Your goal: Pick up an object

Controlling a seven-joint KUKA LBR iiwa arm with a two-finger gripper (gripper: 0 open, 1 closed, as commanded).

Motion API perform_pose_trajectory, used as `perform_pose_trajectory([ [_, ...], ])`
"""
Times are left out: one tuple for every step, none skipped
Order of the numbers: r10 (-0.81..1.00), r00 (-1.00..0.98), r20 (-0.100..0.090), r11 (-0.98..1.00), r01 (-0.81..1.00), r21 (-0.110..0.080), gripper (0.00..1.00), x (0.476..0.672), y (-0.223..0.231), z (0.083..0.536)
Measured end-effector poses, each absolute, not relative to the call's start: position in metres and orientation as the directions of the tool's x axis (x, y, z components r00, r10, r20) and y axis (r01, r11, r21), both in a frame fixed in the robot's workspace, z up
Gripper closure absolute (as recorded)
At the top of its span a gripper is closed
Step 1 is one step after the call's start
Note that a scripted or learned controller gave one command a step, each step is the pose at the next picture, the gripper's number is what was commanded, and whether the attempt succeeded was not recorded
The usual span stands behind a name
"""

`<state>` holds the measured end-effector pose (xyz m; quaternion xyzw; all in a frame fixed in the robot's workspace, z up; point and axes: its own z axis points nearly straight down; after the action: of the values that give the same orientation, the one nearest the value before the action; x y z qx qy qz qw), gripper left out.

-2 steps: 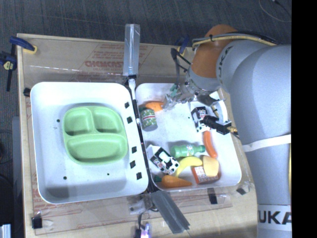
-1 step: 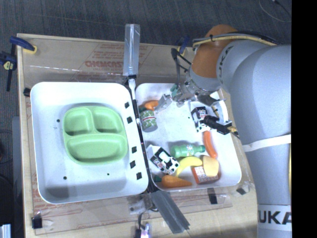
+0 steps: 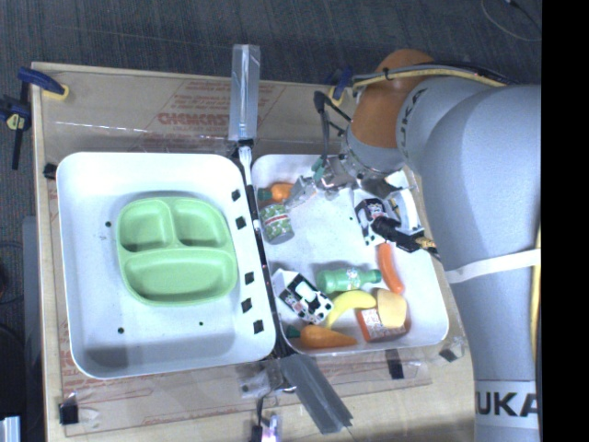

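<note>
Objects for picking are kept in the bin [image 3: 425, 325] next to the arm. The gripper [image 3: 319, 179] is seen low at the far end of that bin, close to a small orange piece [image 3: 279, 192] and a little can [image 3: 276, 221]. It cannot be told if the gripper is wide or narrow, and nothing is seen held in it.

The orange piece or the can is most likely meant to be picked. For a good try, the gripper should be put right over one thing, not between the two. The bin wall is close, so it should be kept off the wall. The can is round and may roll away if it is pushed from the side.

Nearer the front, a green bottle [image 3: 348, 277], a yellow banana [image 3: 345, 307] and a carrot [image 3: 327, 337] are packed close. They look smooth and like plastic. A green tray [image 3: 175, 247] with three parts is laid in the other bin [image 3: 83, 178].
</note>
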<state>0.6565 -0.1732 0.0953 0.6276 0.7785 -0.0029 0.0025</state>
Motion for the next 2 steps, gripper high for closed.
perform_pose_trajectory([
  [0.975, -0.221, -0.013, 0.221, 0.975, 0.003, 0.00, 0.6576, -0.1680, 0.0977],
  [0.974, -0.227, -0.004, 0.227, 0.974, -0.003, 1.00, 0.6570, -0.1635, 0.1061],
])
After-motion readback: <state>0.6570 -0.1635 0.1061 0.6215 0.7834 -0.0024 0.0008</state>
